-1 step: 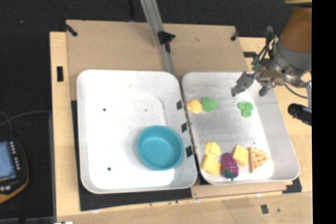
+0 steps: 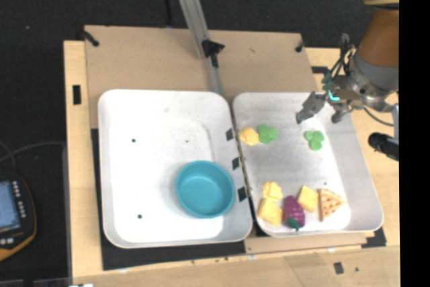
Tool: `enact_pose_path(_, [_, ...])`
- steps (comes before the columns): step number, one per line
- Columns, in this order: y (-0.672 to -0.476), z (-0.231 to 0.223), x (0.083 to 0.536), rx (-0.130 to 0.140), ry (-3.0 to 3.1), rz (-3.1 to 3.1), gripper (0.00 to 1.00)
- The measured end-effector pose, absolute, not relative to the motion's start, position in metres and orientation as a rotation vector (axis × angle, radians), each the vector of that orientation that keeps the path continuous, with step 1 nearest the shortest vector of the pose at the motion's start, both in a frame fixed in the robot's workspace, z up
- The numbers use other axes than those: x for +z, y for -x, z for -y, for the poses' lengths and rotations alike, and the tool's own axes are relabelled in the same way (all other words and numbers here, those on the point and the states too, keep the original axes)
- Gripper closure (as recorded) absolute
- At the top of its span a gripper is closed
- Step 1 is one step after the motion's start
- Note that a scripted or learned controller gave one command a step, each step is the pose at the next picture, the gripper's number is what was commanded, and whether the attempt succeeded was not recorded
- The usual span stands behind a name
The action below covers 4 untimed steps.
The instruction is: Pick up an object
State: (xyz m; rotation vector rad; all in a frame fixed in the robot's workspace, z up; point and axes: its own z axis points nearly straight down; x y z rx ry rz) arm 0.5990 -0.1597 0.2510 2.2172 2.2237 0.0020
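Hovering with jaws (image 2: pixel 321 110) spread wide, grasping nothing, just above the small green toy (image 2: pixel 314 139) in the right bin (image 2: pixel 282 107), far side. Risking a miss: dropping crooked and nudging it away.

Arm (image 2: pixel 380 44) enters from the right edge of the camera view, upper-right area. Orange band sits above the grey wrist (image 2: pixel 366 83), with cables running down the wrist's left side. Wrist is tilted, pointing down and to the left in the view. Gripper (image 2: pixel 324 111) hangs at the end of the wrist, both fingers visible and spread apart: one dark finger (image 2: pixel 308 107) angled out to the left, the other (image 2: pixel 339 111) shorter-looking and further right. Nothing between the fingers. A small teal spot shows on the gripper body between the finger bases. Whether the fingertips touch any surface can't be told from this angle.
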Motion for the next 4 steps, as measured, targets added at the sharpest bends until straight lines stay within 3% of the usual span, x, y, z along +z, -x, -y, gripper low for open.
enact_pose_path(3, [-0.604,0.161,0.099,-0.005,-2.223,-2.221,0.0])
enact_pose_path(4, [-0.606,0.162,0.113,0.003,-2.224,-2.213,1.0])
